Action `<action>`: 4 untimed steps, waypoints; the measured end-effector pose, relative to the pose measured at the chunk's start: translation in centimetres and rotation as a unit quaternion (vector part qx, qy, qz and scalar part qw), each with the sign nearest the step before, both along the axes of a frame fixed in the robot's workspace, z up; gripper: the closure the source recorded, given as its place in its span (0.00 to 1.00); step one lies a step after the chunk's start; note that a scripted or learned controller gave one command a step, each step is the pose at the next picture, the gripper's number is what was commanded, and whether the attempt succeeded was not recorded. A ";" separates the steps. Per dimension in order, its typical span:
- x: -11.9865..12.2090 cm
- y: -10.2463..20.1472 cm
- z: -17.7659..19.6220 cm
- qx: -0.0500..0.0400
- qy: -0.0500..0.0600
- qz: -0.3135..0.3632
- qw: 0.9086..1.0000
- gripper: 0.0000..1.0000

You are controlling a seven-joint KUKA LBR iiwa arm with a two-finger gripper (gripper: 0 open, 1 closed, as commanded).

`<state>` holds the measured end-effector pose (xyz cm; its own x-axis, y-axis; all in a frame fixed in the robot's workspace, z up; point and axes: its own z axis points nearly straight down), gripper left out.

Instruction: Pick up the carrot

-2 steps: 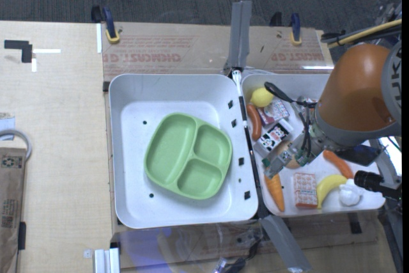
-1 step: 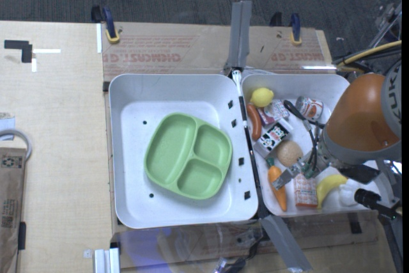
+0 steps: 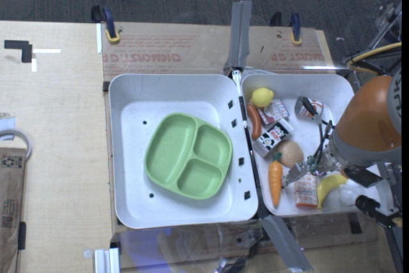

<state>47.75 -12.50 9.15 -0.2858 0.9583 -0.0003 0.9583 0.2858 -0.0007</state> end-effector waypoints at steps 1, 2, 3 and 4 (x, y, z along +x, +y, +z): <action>4.7 2.2 0.0 0.000 -0.001 0.183 0.983 0.00; 4.7 2.1 0.9 0.000 -0.001 0.182 0.983 1.00; 7.3 13.0 9.9 0.000 0.001 0.092 0.996 1.00; 10.0 4.7 11.7 -0.001 0.000 -0.023 1.000 1.00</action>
